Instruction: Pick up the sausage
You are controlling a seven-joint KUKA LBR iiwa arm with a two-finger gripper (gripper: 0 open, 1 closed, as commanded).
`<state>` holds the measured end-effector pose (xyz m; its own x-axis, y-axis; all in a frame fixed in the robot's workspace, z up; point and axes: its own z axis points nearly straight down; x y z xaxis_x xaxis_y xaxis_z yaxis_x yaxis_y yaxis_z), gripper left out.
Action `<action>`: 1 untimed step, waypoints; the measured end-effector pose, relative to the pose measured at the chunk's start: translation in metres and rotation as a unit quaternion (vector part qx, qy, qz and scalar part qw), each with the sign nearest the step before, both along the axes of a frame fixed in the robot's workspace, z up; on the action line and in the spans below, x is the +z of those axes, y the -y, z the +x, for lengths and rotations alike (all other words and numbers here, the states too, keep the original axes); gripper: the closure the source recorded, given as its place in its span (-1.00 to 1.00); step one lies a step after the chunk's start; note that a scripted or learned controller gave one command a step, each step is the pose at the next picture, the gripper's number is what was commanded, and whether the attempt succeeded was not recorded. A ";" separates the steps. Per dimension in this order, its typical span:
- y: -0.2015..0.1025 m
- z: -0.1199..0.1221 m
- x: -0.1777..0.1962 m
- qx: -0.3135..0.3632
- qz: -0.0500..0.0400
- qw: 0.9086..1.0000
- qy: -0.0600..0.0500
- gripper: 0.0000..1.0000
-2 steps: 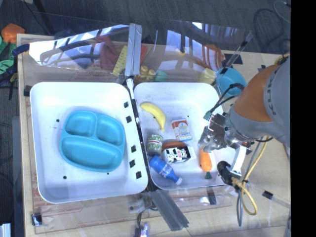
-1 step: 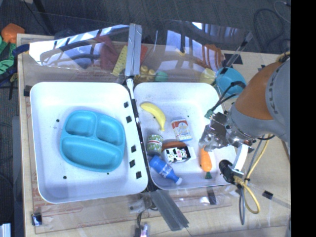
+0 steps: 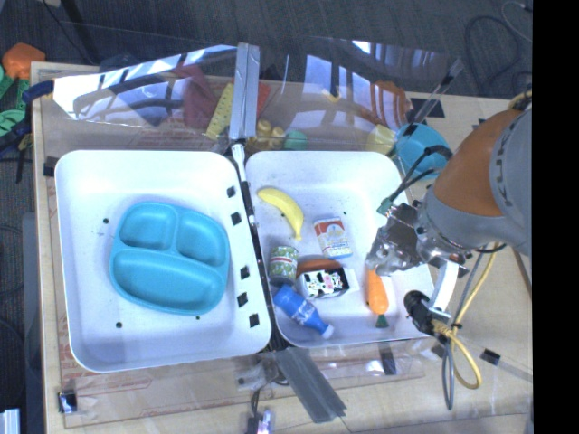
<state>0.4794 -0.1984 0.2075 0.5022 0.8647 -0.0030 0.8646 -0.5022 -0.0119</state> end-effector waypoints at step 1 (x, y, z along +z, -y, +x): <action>-0.012 -0.002 0.007 -0.075 -0.002 0.997 0.003 1.00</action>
<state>0.4773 -0.1862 0.2149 0.6254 0.7803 -0.0034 0.7803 -0.6254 -0.0037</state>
